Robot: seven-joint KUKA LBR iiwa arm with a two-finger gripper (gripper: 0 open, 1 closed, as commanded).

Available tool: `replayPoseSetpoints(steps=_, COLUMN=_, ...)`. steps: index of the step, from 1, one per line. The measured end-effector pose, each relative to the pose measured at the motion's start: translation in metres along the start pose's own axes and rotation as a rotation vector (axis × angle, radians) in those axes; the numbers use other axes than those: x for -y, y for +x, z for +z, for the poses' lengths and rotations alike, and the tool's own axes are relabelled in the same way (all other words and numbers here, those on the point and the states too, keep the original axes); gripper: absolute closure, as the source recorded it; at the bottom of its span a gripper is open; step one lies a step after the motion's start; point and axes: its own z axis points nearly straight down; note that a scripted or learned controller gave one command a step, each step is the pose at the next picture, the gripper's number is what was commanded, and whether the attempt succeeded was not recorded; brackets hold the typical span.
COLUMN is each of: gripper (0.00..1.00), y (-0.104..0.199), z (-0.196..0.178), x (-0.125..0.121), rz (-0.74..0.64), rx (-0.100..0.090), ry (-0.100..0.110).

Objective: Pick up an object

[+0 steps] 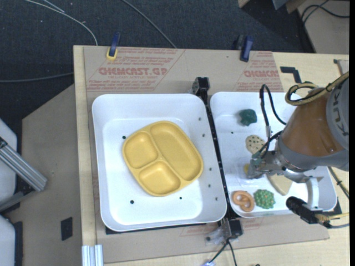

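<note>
The tool (pixel 256 168) is lowered into the right shallow white bin (pixel 224 107); whether it is apart or together cannot be told. Just above it lies a speckled tan cookie (pixel 254 143), farther above a dark green lump (pixel 247 116), below it a glazed pretzel (pixel 243 200) and green broccoli floret (pixel 264 198). Far left, a yellow three-compartment plastic tray (pixel 162 157).
</note>
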Motion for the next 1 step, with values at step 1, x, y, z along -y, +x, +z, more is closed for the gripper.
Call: replayPoseSetpoints(steps=1, gripper=1.00, y=0.0056, z=-0.0443, x=-0.0053, rz=-0.001, rx=0.005, ry=0.001)
